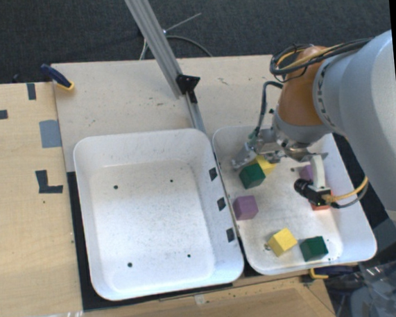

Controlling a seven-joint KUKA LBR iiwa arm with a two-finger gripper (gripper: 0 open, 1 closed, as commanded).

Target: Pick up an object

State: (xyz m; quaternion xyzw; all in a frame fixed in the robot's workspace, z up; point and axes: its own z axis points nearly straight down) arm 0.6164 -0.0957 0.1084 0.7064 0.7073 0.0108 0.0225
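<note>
The hand is low in the right bin, and I cannot tell its state. A green cube lies just below it, touching a yellow piece. Further below are a purple cube, a yellow cube and a second green cube.

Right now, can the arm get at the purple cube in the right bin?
Probably yes. The purple cube lies apart from the other blocks with nothing on top of it, and the hand hangs just past the green cube, in the same bin.
</note>
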